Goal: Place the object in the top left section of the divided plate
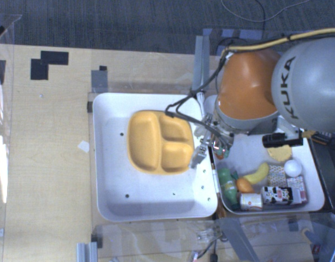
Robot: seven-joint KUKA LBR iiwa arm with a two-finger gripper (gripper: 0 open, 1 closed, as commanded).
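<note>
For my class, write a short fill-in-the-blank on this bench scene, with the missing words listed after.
1. The divided plate is ____ in colour.
2. The plate lies in the ____ bin of the view.
3. The banana lies in the ____ bin.
4. The gripper hangs at the plate's ____ edge.

Missing words: yellow; left; right; right

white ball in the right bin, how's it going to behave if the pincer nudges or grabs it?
The white ball looks round and smooth, so it will probably roll at a nudge. It lies against the bin wall and a flat patterned packet, which may check it. Its curved surface could slip from two fingers unless gripped centrally.
</note>
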